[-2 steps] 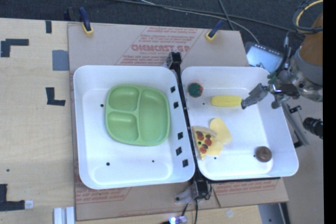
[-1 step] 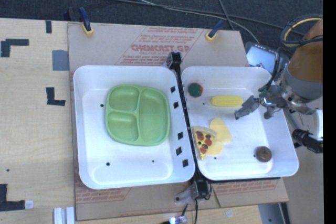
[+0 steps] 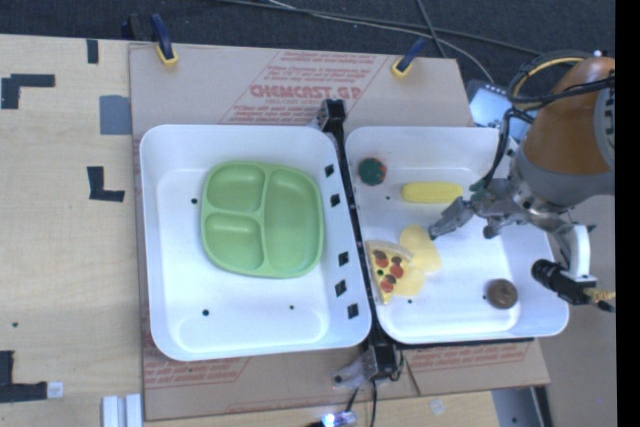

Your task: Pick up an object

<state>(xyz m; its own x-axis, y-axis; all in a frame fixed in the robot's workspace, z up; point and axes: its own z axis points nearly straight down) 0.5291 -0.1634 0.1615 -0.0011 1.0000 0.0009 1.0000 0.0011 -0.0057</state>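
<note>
Nearest the camera, a brown round piece (image 3: 501, 293) lies by the front wall of the right bin (image 3: 470, 323). A pizza slice toy (image 3: 386, 271) touches a pale yellow lump (image 3: 421, 250) near the divider; beyond them sit a yellow corn-like piece (image 3: 432, 192) and a small green ball (image 3: 372, 171). Over this bin hangs the gripper (image 3: 448, 220), holding nothing; whether it is open or closed is unclear. A green divided plate (image 3: 264, 219) rests in the left bin (image 3: 170, 315).

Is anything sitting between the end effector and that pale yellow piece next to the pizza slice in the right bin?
Nothing visible. The end effector hangs just up and right of the pale yellow piece, with bare bin floor between them. The pizza slice touches its far left side, the corn cob lies above, and the brown round piece sits off right.
</note>
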